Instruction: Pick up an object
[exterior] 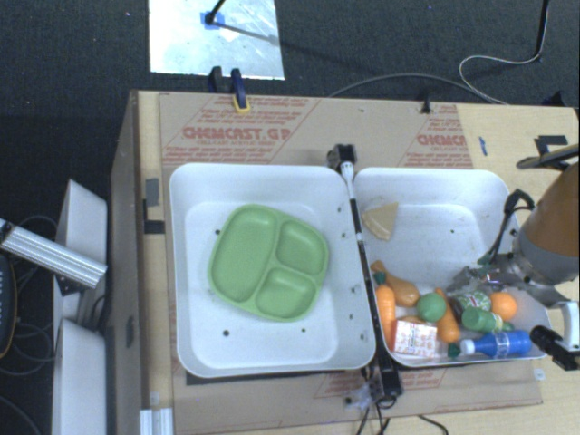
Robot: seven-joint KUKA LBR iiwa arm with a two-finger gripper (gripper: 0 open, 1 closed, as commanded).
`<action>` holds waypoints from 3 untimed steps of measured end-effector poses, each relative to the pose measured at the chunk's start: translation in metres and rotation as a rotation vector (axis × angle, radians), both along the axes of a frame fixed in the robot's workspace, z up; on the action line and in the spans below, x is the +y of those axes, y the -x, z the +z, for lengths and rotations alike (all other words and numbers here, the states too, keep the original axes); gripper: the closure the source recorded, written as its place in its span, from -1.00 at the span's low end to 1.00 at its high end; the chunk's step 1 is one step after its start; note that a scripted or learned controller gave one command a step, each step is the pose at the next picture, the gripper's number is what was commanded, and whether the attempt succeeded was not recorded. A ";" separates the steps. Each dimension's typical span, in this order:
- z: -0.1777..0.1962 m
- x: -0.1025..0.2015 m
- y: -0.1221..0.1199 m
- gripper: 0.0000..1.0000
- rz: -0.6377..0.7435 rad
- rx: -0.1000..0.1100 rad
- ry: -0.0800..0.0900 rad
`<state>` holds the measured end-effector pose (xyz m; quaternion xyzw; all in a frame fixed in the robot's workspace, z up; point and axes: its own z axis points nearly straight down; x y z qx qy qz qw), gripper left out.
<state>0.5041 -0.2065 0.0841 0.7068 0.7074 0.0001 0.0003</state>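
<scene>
Bins: two white bins sit side by side on the desk point(272, 120). The left bin point(195, 333) and the right bin point(426, 188) touch along the middle.
Tray: one green tray point(268, 261) with three parts lies in the middle of the left bin.
Toys: all the small toys are in the right bin, most of them heaped toward 6 o'clock in it.
Carrots: two orange carrots. One point(386, 311) lies by the bin's left wall, and one point(447, 320) sits in the heap.
Green balls: one round green toy point(431, 307) is in the middle of the heap. One more green toy point(478, 319) is just to its 3 o'clock side.
Orange ball: one point(504, 307), at 3 o'clock from the green toys.
Blue bottle: one point(497, 343), lying flat along the bin's near edge.
Box: one small white and red box point(416, 338), at 9 o'clock from the bottle.
Yellow-orange toy: one point(401, 290), just above the heap.
Tan wedge: one point(381, 219), apart from the rest, toward 11 o'clock in the right bin.
Arm: one grey arm point(553, 234) with an orange band comes in from 3 o'clock.
Gripper: the gripper point(478, 284) is low over the heap, right by the green toy and the orange ball.
Fingers: I cannot tell how far open they are or if they hold a toy; the tips are lost among the toys.
</scene>
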 end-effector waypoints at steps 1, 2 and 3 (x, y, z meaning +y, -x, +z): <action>0.011 0.000 -0.001 1.00 0.000 -0.005 0.001; 0.011 0.000 -0.001 -1.00 0.000 -0.004 0.001; 0.021 -0.001 -0.002 1.00 0.000 -0.007 0.002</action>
